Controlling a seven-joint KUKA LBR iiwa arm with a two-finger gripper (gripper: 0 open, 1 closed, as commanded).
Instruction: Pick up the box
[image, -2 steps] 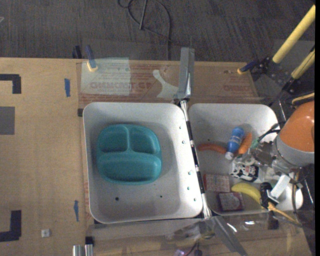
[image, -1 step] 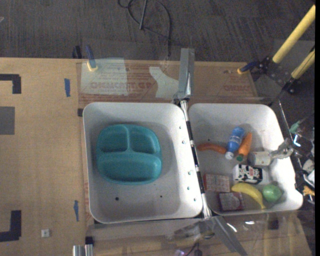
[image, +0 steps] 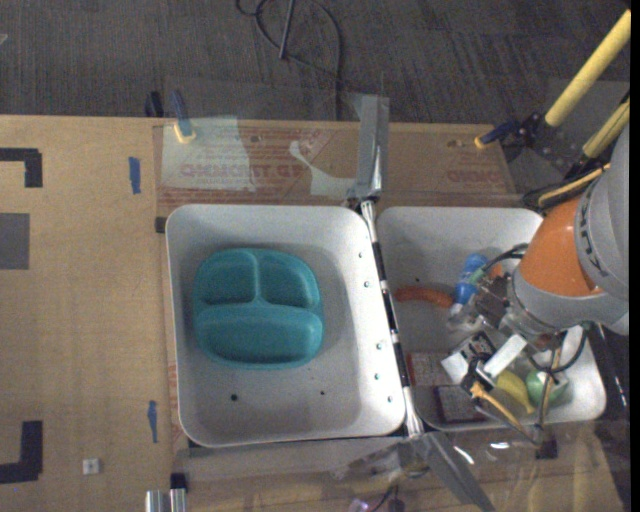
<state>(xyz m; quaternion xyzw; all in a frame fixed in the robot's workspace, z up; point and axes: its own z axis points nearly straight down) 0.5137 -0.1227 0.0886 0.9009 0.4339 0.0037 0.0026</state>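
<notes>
A grey KUKA arm (image: 600, 260) with an orange band (image: 560, 265) reaches in from the right over the right bin (image: 440, 225), one of two shallow white bins set side by side on a brown bench (image: 80, 300); its gripper (image: 485, 335) hangs low over the middle of that bin, and whether it is apart or together cannot be told from this slant; nothing can be seen held in it

The box (image: 432, 372), flat and dark, lies on the floor of the right bin in the near corner by the wall shared with the left bin (image: 180, 330), just beside and below the gripper; whether the two touch cannot be told

Also in the right bin: an orange thing (image: 425, 296) lying near the shared wall, a blue-and-white thing (image: 470, 275) just beyond it toward the arm, and a yellow thing (image: 512, 388) and a green thing (image: 545, 385) close together at the near edge under the wrist

The left bin holds a teal plate (image: 255, 305) with three compartments, lying flat toward its far side; bits of blue tape (image: 135, 175) mark the bench at left
</notes>
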